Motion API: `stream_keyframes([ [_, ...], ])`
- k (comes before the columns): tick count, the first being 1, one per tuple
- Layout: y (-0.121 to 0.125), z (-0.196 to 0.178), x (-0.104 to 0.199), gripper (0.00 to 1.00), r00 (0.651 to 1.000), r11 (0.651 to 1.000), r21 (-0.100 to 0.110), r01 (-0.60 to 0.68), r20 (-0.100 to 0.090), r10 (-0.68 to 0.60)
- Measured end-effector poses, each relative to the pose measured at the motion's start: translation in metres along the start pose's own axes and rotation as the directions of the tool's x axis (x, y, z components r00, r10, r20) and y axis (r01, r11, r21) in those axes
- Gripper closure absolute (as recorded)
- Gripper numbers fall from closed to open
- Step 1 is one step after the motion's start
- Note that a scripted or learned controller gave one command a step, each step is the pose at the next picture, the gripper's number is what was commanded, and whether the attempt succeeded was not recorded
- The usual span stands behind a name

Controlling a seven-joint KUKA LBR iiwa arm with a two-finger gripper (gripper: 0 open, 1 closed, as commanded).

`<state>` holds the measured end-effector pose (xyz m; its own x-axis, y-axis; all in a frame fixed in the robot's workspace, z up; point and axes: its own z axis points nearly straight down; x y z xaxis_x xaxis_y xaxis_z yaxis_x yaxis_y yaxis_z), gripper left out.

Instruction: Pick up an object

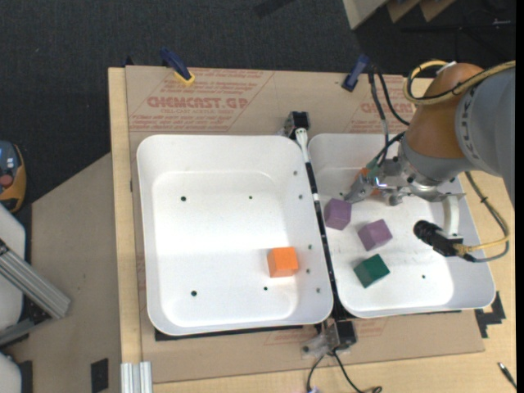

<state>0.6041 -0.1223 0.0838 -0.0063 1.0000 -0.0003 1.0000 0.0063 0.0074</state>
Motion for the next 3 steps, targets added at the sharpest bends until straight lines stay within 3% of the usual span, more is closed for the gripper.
stream_keyframes([
  [1, 0.067, -0.055, 0.029, 0.0, 1.0, 1.0, -0.005, 0.0, 0.001, 0.0],
  [2, 0.064, -0.062, 0.027, 1.0, 1.0, 1.0, 0.002, -0.004, 0.002, 0.004],
  [3, 0.018, -0.047, 0.015, 1.0, 1.0, 1.0, 0.014, -0.009, -0.001, 0.009],
])
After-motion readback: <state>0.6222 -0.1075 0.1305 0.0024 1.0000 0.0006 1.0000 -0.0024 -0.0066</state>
